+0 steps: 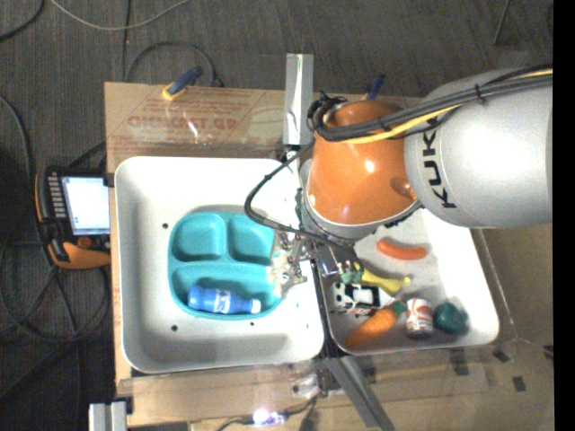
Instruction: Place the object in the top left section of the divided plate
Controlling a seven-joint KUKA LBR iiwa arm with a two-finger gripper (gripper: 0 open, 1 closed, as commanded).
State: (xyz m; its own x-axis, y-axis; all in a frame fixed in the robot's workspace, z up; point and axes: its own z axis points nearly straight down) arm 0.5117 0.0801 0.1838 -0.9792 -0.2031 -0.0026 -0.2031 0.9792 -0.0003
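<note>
In the camera view, the hand (pixel 289 266) hangs low over the right rim of the divided plate (pixel 176 268), close to the wall where the two bins meet. The wrist covers it from above, so I cannot tell whether it is wide, narrow or holding something.

I judge that the task's thing is the blue bottle (pixel 222 301). It lies on its side in the long lower section of the plate, down and to the left of the hand. The top left section (pixel 201 237) is further left of the hand, beyond the top right section, and I see nothing in it.

What could go wrong: the bottle is round and lies flat, so it may roll away or slip out of a grasp. The hand is very near the plate rim, and a low move could push the plate across the left bin (pixel 135 241). A release made too early would drop the bottle in the top right section.

Count: two bins on the surface, one plate with three sections, one bottle. To the right of the hand, in the right bin (pixel 476 294), there are one orange-red sausage shape (pixel 402 250), one banana (pixel 384 282), one carrot (pixel 373 324), one small can (pixel 418 315) and one green lump (pixel 450 315).
</note>
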